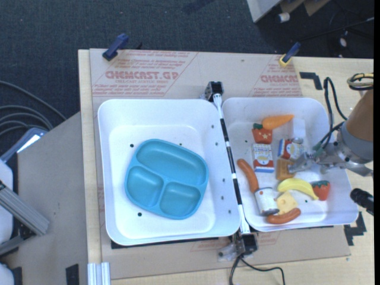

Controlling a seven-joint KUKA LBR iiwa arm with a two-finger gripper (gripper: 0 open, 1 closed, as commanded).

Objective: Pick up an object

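Nearest the camera, along the front wall of the right bin [332, 218], a reddish sausage [284, 217] lay below a pale cheese-like wedge [287, 203] and a small tin can [265, 199], all a little in front of and to the left of the tool [301, 161]. Just in front of the tool sat a yellow banana [297, 186], with a red strawberry-like piece [321, 189] at its right end. The tool itself reached in low from the right over the middle of that bin, its metal tip among the toys; whether it was spread or pressed together could not be told, and nothing was seen pinched in it. Right beside its tip stood a red and white carton [288, 149] and a brown cracker-like piece [284, 170], while a white milk-style box [263, 157] and an orange-red hot dog [247, 174] lay further left. Beyond the tool, a small red box [262, 133] and an orange carrot [278, 122] rested near the far wall. Well to the left, the left bin [113, 159] held a blue divided plate [167, 178]. Farthest away, a blue clamp [115, 46] and a yellow and blue clamp [290, 53] gripped the worktop [142, 76] at its far edge
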